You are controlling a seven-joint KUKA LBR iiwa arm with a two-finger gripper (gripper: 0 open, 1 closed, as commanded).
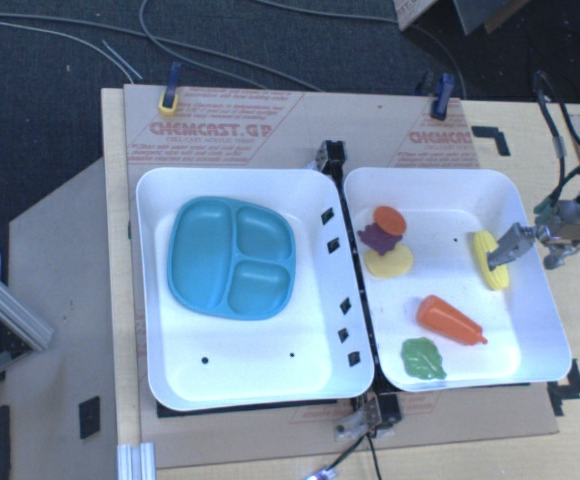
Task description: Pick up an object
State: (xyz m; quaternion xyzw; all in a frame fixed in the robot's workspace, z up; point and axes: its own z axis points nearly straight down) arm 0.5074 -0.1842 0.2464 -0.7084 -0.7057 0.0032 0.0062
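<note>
We see one worktop (220, 118) carrying two white bins. The left bin (170, 368) holds one blue sectioned plate (232, 258). The right bin (530, 298) holds five small objects: one orange carrot (450, 321), one green leafy piece (423, 359), one yellow item (491, 259) partly covered by the gripper (510, 246), and one orange-purple-yellow cluster (385, 240) too small to identify. The arm is cut off at the right edge. We cannot tell whether the jaws are spread or pressed together.
</note>
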